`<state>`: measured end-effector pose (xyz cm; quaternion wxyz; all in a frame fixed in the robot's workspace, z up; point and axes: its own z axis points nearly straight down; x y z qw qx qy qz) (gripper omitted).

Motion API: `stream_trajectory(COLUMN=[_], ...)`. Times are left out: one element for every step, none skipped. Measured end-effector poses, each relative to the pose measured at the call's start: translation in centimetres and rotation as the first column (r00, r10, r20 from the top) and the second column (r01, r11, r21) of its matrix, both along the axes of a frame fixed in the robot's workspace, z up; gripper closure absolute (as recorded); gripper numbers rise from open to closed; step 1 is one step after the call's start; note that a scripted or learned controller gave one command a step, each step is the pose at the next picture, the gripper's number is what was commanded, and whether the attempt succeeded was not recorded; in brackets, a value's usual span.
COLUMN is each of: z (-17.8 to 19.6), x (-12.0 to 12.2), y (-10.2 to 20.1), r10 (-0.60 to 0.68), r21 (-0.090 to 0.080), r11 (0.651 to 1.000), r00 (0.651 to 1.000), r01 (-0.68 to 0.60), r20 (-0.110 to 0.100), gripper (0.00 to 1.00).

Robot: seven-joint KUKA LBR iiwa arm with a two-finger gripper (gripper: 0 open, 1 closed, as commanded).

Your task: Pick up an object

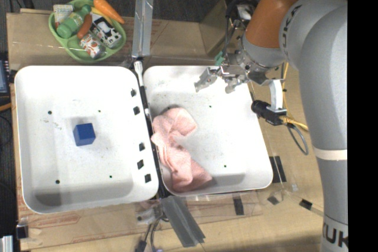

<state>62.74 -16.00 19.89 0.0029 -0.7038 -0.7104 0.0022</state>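
While the gripper (217, 79) is being held spread open and empty at the right bin's (251, 144) 12 o'clock edge, the pink cloth (175, 147) is lying at its 8 o'clock. A descent from here is risking bare floor being pinched, or only a loose fold being snagged.

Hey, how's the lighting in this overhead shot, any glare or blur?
Camera view: even, bright light; the white bins look nearly washed out, with soft grey shadows along their near walls; the blue cube and pink cloth read clearly; the gripper looks slightly soft.
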Motion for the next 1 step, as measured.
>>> stream_trajectory(z=[-10.79], x=[-2.42], y=[-0.06], r10=[0.194], r21=[0.0], r11=[0.981], r00=[0.981], r01=[-0.194], r20=[0.004], gripper=[0.0])
